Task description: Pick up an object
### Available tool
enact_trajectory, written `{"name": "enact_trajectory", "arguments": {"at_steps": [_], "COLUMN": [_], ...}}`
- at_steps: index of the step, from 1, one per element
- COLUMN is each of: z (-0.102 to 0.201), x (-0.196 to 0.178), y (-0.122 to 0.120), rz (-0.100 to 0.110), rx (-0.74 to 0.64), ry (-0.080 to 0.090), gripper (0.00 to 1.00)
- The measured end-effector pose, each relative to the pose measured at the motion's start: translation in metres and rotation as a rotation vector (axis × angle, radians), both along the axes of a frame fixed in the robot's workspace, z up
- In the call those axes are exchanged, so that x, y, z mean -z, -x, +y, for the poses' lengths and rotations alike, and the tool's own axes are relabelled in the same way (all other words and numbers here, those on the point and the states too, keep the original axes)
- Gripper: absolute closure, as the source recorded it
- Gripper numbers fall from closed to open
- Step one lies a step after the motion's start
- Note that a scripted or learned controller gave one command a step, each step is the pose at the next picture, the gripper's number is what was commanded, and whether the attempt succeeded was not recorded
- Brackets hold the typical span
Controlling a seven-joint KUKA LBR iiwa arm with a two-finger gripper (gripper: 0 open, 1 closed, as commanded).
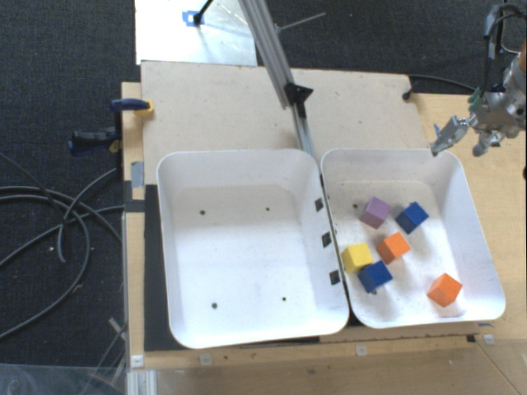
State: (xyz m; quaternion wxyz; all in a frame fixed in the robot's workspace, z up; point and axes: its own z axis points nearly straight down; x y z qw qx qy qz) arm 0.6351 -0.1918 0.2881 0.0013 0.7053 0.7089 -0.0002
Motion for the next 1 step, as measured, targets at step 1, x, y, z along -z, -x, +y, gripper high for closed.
{"name": "enact_trajectory", "arguments": {"at_steps": [1], "z": [0.012], "x": [-0.0411], "y": [0.0494], "rz": [-0.003], "rx": [0.003], "ry": [-0.002], "gripper": [0.0]}}
